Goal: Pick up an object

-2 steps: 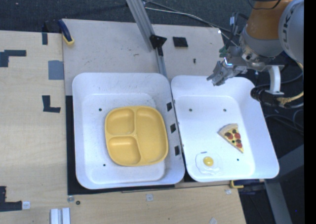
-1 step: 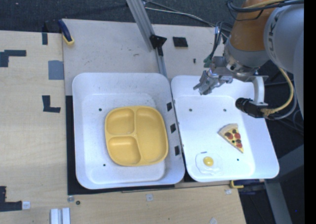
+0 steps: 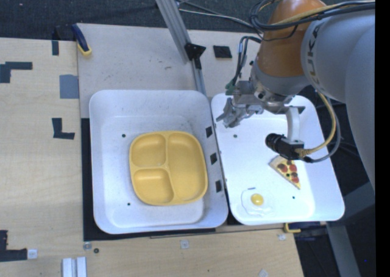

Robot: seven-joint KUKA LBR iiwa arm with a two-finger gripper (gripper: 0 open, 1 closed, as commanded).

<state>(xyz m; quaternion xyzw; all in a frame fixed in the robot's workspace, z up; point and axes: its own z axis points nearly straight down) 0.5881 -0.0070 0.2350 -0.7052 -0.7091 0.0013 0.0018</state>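
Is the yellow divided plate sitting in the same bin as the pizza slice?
No, the yellow divided plate lies in the left bin, while the pizza slice lies in the right bin beside a fried egg.

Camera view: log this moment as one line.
arm: over right bin | pincer: at bin's upper left corner, nothing seen held | right bin: pizza slice, fried egg | left bin: yellow plate

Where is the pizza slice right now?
The pizza slice lies in the right bin, near its right side, just above the fried egg and below the arm's black fitting.
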